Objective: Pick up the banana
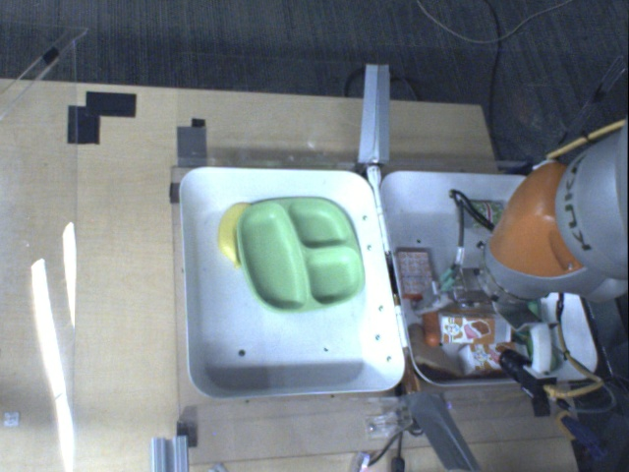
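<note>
The banana (229, 232) peeks out beside the green tray (298, 251). White "KU" letters mark the arm (575, 219); the end effector's state cannot be told.

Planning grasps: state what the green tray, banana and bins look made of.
Green tray: likely moulded plastic, matte, with soft rounded compartments. Banana: smooth yellow, real or plastic unclear; mostly hidden under the tray. Bins: probably white plastic, slightly glossy.
</note>
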Robot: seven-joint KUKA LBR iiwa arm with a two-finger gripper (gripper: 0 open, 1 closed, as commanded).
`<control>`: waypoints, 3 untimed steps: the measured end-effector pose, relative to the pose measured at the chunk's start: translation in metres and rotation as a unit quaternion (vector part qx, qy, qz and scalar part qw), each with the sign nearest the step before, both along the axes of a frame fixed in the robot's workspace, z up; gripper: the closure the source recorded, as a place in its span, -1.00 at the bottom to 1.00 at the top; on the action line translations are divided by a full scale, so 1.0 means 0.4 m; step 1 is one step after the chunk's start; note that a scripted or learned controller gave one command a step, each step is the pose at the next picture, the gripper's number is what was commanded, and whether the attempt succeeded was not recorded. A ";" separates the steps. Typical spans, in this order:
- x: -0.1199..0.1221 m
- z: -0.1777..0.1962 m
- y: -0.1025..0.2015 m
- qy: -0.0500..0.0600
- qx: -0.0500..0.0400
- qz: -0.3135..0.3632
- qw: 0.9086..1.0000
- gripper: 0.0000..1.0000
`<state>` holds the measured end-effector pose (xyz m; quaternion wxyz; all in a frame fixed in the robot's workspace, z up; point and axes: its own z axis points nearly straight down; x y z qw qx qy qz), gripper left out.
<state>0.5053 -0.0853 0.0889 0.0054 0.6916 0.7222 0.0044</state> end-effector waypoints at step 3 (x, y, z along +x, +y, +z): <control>0.081 0.077 -0.012 0.004 0.000 0.038 0.999 -1.00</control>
